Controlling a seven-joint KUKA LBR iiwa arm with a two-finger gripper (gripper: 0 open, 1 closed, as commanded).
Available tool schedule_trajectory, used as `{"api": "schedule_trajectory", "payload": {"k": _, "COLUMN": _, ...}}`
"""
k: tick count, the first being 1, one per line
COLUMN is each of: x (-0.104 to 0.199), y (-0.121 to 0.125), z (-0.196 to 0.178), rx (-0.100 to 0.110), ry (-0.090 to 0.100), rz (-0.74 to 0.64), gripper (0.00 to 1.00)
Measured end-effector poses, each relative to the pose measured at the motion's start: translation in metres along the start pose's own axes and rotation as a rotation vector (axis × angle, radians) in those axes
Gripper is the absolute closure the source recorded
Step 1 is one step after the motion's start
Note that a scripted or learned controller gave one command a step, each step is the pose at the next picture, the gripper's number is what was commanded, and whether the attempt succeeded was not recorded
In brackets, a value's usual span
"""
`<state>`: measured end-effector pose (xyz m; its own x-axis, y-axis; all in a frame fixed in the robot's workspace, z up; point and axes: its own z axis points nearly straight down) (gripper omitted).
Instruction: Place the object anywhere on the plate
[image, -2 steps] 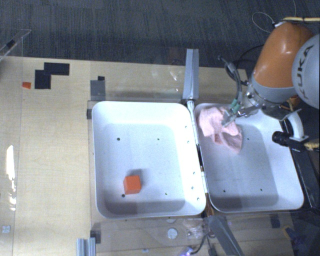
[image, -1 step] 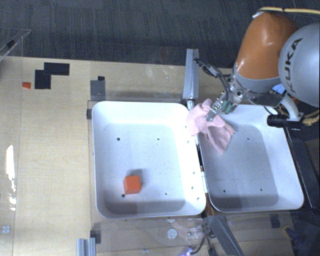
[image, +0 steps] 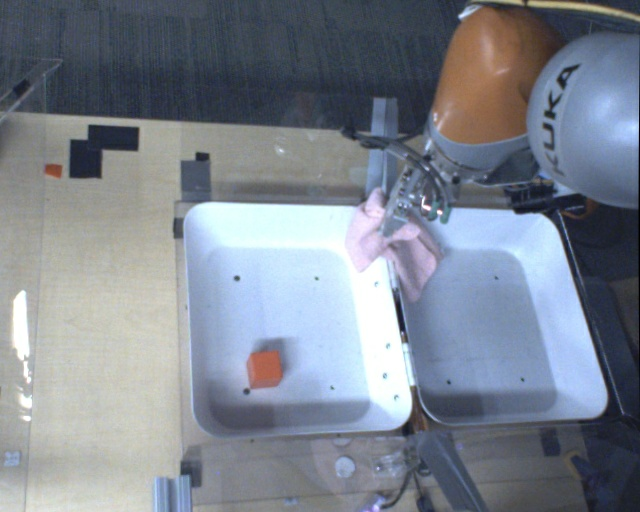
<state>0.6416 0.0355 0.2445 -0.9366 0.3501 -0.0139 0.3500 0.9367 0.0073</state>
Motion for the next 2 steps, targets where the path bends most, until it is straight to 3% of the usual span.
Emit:
{"api": "schedule_trajectory", "payload": {"k": 1, "x": 0.014, "y": 0.06, "z": 0.005, "rx": -0.002, "ry": 0.002, "rz": -0.355, "gripper": 1.0}}
{"api": "schedule_trajectory", "payload": {"k": 2, "x": 0.022, "y": 0.112, "z": 0.012, "rx": -0.003, "ry": 0.004, "rz": -0.358, "gripper": 1.0}}
